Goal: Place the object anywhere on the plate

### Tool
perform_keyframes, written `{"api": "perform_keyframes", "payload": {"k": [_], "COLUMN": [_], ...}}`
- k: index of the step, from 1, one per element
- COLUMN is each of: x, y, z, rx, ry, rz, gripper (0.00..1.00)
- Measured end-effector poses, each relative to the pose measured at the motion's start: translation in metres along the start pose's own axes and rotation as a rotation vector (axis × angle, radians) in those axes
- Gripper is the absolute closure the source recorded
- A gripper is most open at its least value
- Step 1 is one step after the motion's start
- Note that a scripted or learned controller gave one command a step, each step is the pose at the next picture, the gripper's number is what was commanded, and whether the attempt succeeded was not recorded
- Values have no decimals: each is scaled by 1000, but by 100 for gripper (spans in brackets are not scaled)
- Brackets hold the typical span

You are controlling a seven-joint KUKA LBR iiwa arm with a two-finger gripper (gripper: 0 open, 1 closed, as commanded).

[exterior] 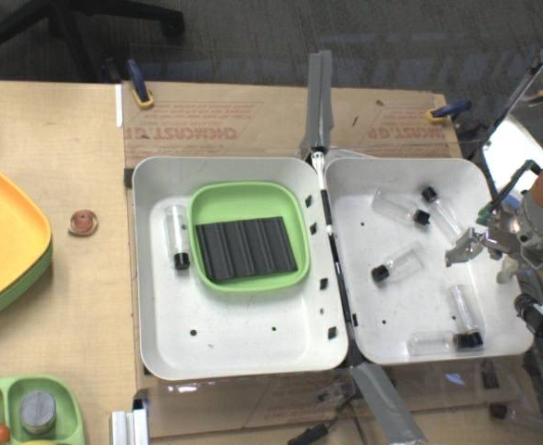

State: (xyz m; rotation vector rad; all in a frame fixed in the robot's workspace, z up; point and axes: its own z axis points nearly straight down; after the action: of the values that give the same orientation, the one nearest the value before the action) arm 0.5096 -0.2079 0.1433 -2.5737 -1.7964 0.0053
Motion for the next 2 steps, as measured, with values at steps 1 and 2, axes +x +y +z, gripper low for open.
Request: {"api": "perform_keyframes", "payload": {"k": [1, 2], "x": [-18, -18], "y": [-28, -27], "z": [-51, -88], "rx": [-3, -3], "ry": [0, -1], "rz": [6, 92], "gripper": [0, 0]}}
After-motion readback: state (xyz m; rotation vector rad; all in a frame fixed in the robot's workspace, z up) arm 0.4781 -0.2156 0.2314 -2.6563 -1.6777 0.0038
